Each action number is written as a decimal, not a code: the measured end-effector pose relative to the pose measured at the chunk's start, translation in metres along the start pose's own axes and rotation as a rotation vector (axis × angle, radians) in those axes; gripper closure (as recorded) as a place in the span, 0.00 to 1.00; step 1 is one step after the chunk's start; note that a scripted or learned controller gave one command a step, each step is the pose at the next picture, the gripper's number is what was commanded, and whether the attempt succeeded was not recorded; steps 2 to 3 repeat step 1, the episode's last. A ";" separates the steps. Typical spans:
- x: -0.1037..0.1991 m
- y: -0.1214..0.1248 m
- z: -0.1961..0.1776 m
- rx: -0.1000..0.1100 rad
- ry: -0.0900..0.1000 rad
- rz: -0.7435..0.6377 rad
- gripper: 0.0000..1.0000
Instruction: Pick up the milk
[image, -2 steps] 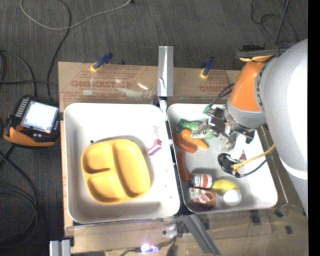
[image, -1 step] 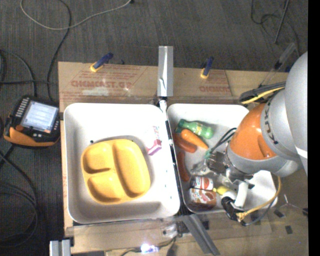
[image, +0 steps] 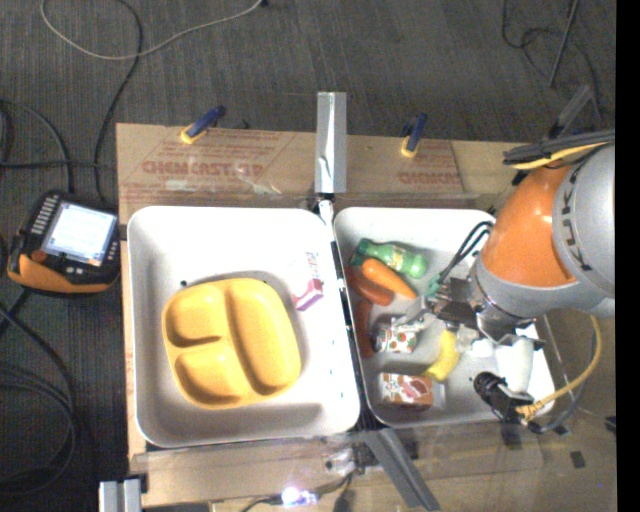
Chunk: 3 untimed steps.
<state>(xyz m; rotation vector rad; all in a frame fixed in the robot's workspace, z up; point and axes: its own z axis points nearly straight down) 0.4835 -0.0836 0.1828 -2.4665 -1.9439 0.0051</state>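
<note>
Two white bins sit side by side on the cardboard-topped bench (image: 250, 165). The arm (image: 535, 245) comes in from the right, orange band over the right bin's (image: 470, 218) far right corner, wrist slanting down twd the bin's middle.

The gripper (image: 418, 318) hangs at the upper right corner of a small white-and-red carton (image: 397, 338), which I take to be the milk. It's right at the carton or just above it; can't say which from this angle. Whether the gripper is clamped or released I can't tell either, as the tip is a dark jumble against the carton.

The milk is in the right bin, abt mid-way along, nearer the left wall than the right. Just behind it lies an orange carrot (image: 380, 282), and behind that a green bottle (image: 393, 258) on its side near the far edge. A yellow banana (image: 443, 358) sits just right of the carton, partly under the wrist. A red-brown box (image: 405, 390) lies by the near edge, just in front of the milk.

The left bin (image: 150, 240) holds a yellow divided plate (image: 232, 345), roughly centred, w/ a small pink box (image: 310, 293) tipped against the plate's far right corner, near the bin's right wall.

On the bench's far edge: two blue-and-yellow clamps (image: 203, 123), one twd each corner, and a metal bar (image: 331, 140) btwn the bins. Off the bench's left edge, on the floor, an orange-rimmed pendant (image: 65, 240) w/ its screen lit.
</note>
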 end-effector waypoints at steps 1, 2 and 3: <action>-0.011 0.004 0.086 -0.003 0.002 -0.013 0.00; -0.011 0.004 0.086 -0.003 0.002 -0.013 0.00; -0.011 0.004 0.086 -0.003 0.002 -0.013 0.00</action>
